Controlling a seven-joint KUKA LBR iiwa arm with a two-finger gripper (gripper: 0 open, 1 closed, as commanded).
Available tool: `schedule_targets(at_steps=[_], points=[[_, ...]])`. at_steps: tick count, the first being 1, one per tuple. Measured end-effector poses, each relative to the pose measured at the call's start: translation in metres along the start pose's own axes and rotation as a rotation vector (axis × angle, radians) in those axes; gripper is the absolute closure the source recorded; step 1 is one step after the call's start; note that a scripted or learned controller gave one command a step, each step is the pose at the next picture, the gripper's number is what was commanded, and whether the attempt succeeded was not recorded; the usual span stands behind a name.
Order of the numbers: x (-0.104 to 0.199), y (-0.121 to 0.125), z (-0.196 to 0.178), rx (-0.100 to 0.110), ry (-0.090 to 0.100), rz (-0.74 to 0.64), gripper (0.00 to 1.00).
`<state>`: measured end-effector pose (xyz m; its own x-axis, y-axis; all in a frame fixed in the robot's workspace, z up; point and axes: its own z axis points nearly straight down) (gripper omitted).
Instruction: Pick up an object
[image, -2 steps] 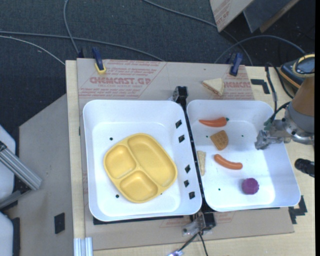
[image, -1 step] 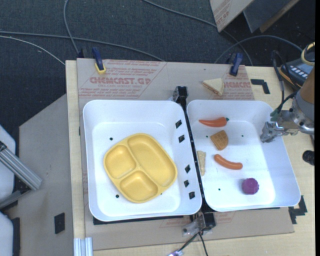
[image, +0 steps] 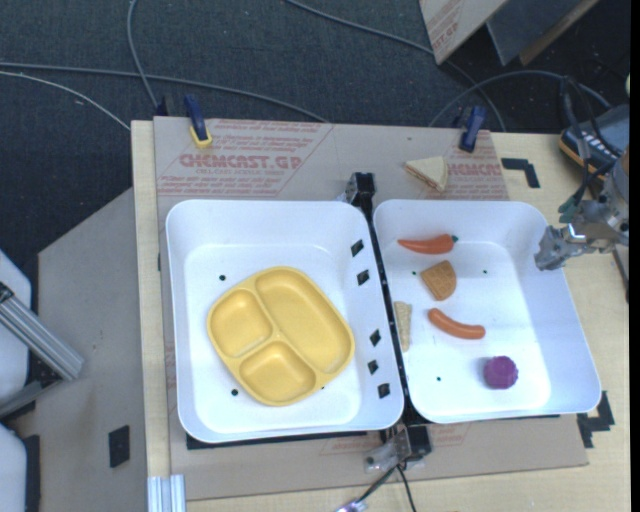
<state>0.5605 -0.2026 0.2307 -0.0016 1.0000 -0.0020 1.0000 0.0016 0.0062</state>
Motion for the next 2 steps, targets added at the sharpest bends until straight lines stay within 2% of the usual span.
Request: schedule_targets(at_steps=[2], points=[[0.111, 0.022, 0.017, 0.008, 0.005, -0.005, 1.0]])
